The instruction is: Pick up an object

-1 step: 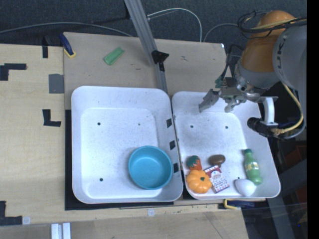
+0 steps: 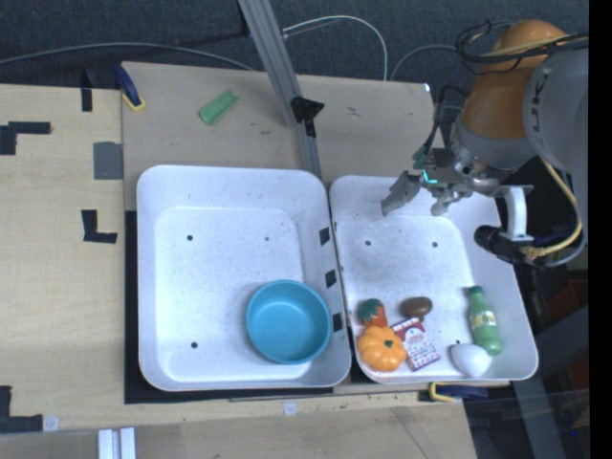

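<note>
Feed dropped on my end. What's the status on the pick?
Gripper open, holding nothing, over the right bin's far end. Pumpkin, green bottle, white egg clustered at near edge. Nothing in the way.

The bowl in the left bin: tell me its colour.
The bowl is light blue, seen clearly in the camera view.
</note>
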You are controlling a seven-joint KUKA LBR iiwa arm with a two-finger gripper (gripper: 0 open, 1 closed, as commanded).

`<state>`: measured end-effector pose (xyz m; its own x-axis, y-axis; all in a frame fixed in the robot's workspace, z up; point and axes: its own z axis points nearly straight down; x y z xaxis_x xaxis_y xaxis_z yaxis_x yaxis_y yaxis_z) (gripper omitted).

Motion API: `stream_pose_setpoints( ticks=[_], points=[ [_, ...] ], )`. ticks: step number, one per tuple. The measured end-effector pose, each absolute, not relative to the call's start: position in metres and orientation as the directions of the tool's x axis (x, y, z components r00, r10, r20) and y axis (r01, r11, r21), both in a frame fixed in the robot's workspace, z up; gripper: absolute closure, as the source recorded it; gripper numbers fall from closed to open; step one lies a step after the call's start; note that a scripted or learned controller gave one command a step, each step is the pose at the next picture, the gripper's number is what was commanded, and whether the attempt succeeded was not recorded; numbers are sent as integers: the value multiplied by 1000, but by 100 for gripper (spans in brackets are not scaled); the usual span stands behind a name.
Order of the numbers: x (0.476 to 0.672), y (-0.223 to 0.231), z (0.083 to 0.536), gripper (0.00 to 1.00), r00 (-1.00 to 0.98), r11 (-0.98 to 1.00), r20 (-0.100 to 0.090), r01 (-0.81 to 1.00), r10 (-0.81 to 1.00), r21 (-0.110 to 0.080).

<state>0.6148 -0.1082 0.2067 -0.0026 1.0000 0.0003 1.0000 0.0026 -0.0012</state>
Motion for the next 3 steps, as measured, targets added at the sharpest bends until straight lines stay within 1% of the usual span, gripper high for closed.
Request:
stream_pose_setpoints(
  ticks=[1,2,3],
  points=[
    [608,-104,144,0,-2,2,0,1000,1000,-8],
    [607,-103,89,0,-2,2,0,1000,1000,-7],
    [608,-102,102,100,-3,3,1,1000,1000,-4]
  ],
)
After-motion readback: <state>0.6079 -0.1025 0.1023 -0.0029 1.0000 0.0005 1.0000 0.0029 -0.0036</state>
